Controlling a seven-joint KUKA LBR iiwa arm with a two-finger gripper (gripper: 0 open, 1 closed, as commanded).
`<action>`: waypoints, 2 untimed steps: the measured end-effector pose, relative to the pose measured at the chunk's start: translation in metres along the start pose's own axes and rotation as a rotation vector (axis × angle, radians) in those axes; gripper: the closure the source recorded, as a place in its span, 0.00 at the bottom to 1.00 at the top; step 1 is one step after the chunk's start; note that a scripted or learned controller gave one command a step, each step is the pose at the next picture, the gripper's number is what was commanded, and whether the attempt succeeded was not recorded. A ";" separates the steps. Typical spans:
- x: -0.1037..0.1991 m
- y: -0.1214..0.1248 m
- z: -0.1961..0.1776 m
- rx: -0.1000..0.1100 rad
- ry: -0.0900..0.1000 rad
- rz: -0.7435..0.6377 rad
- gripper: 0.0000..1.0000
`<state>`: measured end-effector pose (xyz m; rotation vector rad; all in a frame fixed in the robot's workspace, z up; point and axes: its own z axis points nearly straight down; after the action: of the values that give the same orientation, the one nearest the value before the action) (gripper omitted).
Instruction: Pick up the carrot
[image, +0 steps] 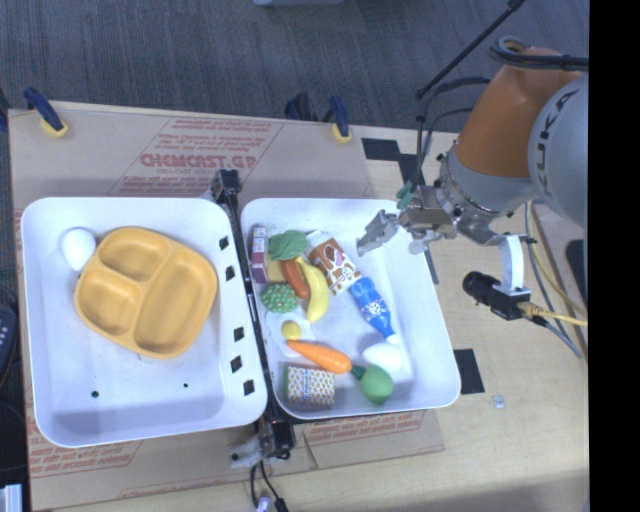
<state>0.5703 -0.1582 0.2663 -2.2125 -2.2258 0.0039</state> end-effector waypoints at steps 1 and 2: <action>0.064 -0.063 0.114 0.002 0.001 -0.153 0.00; 0.051 -0.093 0.176 0.000 0.001 -0.050 0.00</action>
<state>0.4758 -0.1077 0.0911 -2.1552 -2.2800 0.0029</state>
